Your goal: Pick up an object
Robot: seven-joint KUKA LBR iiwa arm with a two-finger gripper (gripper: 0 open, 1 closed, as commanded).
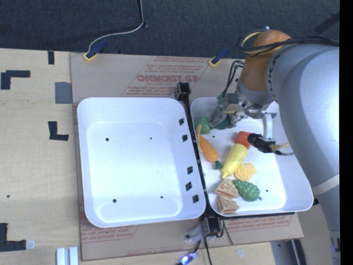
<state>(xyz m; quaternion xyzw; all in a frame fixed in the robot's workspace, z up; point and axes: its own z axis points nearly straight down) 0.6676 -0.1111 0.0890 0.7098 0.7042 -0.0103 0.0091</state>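
Note:
My gripper (219, 117) hangs low over the far left part of the right bin (287, 200), just right of a green toy vegetable (203, 126). An orange carrot (208, 148) lies in front of that. A yellow bottle with a red cap (235, 154) lies slanted in the bin's middle. Near it are a yellow corn piece (245, 172), a bumpy green toy (248, 190) and two sandwich wedges (226, 188) (227, 204). The wrist hides what lies right under the gripper.
The left bin (88, 148) sits beside the right one, with a black divider clip strip (190, 148) between them. Both rest on a cardboard sheet (160, 76). The grey arm (309, 109) covers the right bin's far right side.

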